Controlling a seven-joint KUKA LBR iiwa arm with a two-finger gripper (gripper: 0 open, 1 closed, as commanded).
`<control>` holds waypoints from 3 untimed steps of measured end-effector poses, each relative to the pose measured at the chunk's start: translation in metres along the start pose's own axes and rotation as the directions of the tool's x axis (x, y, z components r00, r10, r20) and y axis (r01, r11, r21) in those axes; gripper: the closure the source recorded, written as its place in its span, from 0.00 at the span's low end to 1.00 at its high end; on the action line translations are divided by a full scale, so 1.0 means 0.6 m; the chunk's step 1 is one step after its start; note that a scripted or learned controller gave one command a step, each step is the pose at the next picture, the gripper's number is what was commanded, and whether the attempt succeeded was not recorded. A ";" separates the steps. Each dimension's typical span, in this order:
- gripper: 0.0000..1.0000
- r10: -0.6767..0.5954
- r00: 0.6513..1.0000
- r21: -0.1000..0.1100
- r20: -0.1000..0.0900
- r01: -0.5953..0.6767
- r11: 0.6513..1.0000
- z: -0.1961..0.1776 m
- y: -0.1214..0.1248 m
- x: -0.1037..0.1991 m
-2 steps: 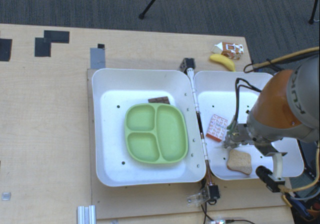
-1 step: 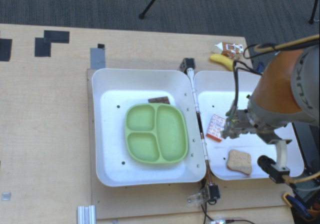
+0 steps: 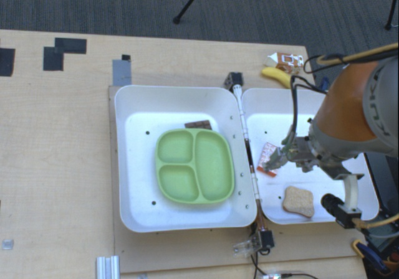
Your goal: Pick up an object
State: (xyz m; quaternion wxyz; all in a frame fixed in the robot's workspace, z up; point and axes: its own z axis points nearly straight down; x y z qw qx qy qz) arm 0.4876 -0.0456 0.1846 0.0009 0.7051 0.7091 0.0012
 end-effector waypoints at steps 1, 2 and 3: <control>0.00 0.003 1.000 -0.004 0.001 -0.003 1.000 0.164 0.013 -0.098; 1.00 0.000 1.000 -0.009 0.002 0.000 1.000 0.145 0.017 -0.097; 0.00 0.001 1.000 -0.009 0.002 -0.001 1.000 0.145 0.017 -0.097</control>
